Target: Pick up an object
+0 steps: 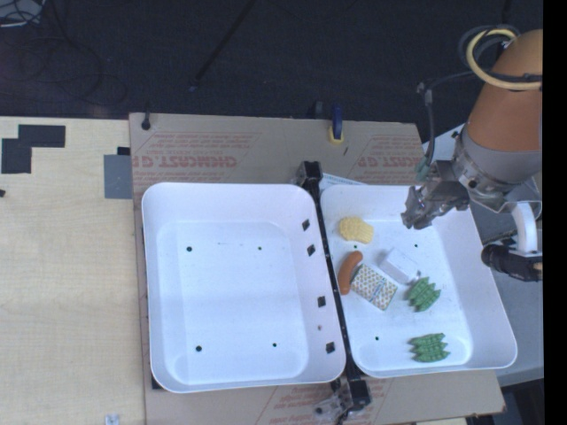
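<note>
The left bin (232,286) lies bare; the right bin (483,326) carries a yellow piece (356,230), a sausage (349,272), a patterned packet (373,286), a white block (400,263) and two green pieces (423,294). The pincer (420,214) hovers above the bin's upper part, nothing visibly in it; whether it is apart I cannot tell. Approach step, I judge; next it must descend onto one item.

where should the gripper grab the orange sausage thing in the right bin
Across its narrow middle, coming straight down. The orange sausage lies flat and elongated, tilted slightly off the bin's long axis. Its lower end sits close to the patterned packet, so the fingers should probably close across the upper half, away from that packet.
</note>
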You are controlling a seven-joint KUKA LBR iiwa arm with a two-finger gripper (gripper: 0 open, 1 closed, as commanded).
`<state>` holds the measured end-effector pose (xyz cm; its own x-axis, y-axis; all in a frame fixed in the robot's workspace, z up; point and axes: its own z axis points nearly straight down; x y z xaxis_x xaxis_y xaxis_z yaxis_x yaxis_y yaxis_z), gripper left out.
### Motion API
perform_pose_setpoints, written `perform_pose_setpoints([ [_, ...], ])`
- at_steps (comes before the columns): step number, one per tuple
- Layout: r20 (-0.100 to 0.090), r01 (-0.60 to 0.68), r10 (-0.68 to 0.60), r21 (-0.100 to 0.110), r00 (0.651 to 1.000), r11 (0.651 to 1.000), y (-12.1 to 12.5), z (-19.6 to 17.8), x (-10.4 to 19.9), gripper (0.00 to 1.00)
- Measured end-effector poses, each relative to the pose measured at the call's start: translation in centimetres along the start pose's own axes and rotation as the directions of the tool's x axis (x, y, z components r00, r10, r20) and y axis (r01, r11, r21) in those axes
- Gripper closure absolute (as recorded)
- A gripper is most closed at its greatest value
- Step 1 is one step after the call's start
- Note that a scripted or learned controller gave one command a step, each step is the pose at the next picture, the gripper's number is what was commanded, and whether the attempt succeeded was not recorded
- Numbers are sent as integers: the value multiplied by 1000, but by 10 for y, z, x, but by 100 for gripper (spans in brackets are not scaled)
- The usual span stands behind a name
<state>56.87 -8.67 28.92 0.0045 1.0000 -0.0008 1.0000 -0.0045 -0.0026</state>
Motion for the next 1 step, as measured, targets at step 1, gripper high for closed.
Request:
perform_pose_setpoints([
  [1,-5,16,-16,1,1000,1000,-35,-13,117,100],
])
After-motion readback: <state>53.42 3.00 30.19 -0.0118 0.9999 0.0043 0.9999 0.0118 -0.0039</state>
